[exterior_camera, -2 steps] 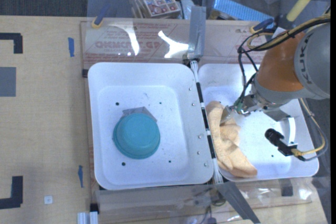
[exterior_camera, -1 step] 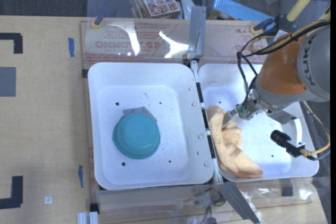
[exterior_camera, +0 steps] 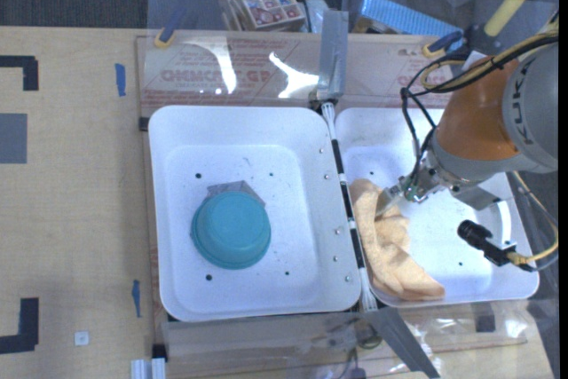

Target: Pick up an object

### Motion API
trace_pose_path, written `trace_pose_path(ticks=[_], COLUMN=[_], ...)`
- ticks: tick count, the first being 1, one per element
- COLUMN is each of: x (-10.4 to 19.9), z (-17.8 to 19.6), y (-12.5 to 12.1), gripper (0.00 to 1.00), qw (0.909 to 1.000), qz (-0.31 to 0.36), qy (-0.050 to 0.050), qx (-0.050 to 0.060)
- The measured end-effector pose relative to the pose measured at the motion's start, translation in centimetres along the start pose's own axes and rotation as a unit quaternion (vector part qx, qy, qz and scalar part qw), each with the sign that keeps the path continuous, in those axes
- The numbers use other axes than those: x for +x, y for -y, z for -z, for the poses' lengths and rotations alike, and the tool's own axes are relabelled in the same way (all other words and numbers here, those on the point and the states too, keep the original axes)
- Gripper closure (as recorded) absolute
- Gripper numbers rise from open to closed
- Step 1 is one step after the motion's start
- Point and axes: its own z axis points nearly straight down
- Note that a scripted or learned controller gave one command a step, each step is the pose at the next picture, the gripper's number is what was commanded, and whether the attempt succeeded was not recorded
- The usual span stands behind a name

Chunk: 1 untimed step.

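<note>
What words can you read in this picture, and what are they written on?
"KU": grey arm, the rest runs out of view.
Reddish mirrored letters: clear panel behind the bins, too faint to read.
Print on colourful box: too small to read.

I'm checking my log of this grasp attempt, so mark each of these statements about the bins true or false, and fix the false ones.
1. The teal bowl sits in the left bin. True.
2. The bowl lies beside the orange cloth. False: the orange cloth is in the right bin, the bowl in the left.
3. The claw is over the right bin, at the cloth's upper end. True.
4. The cloth lies along the right bin's right wall. False: it lies along the left wall, by the divider.
</note>
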Motion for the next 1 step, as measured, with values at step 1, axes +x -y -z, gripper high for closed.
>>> trace_pose_path(ticks=[1], x=[-2.21], z=[-0.13], y=[-2.92], gripper=[0.0], qw=[0.9851], qz=[-0.172], qy=[0.001], qx=[0.002])
